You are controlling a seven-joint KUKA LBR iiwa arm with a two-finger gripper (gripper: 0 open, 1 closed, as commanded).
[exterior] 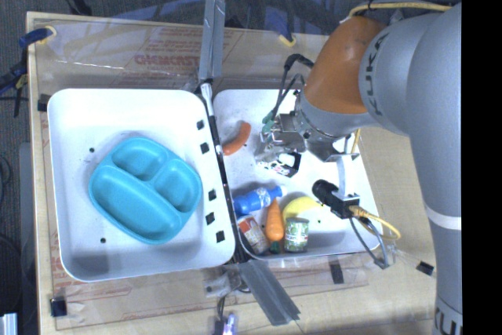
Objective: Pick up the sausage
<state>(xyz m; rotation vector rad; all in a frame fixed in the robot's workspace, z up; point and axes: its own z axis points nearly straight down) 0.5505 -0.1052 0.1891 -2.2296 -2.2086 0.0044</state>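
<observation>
Lay tilted near the right bin's [345, 243] left wall: sausage [236, 138], short, probably light, soft and smooth-skinned. Best pinched across its middle. Hovered just beside it, nothing grasped: gripper [276, 151]. Spread or closed, too blurred to tell.

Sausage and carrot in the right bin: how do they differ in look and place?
The sausage is reddish orange and lies slanted near the bin's far left side, alone; the carrot is brighter orange and lies at the near side, crowded between a blue bottle, a banana and a small can. Both are short, elongated and orange-toned.
</observation>
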